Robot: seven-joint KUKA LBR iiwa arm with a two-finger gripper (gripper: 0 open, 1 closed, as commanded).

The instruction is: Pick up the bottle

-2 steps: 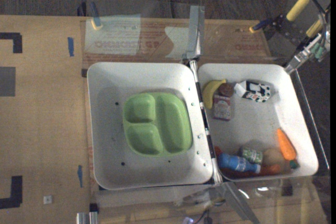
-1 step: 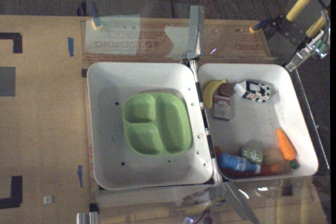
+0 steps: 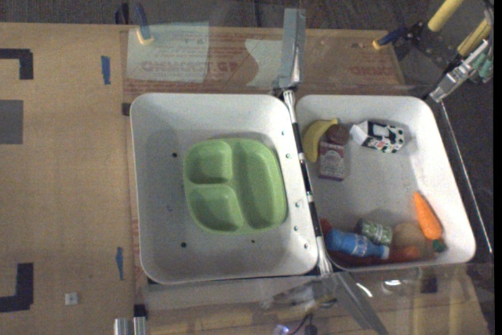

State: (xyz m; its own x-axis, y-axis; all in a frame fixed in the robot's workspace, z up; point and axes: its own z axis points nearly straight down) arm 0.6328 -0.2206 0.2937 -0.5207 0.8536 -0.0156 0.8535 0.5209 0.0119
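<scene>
Blue bottle (image 3: 357,244) lying along the right bin's (image 3: 449,161) near wall, beside a carrot (image 3: 427,216). End effector (image 3: 469,68) above the bin's far right corner; grip state impossible to tell.

Green divided plate (image 3: 234,185) in left bin (image 3: 153,169); blue bottle (image 3: 355,244) lying in right bin (image 3: 451,169)

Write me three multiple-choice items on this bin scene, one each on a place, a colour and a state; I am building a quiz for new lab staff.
1. Where does the bottle lie?
A. On the green tray
B. Near the front wall of the right bin
C. On the bench outside the bins

2. What colour is the divided tray in the left bin?
A. Green
B. Red
C. Blue

3. How does the bottle rest?
A. Upright
B. On its side
C. Held up by the gripper

Key: 1 B, it sits low in the right bin beside the carrot; 2 A, the tray is light green; 3 B, its length lies flat on the bin floor.
</scene>
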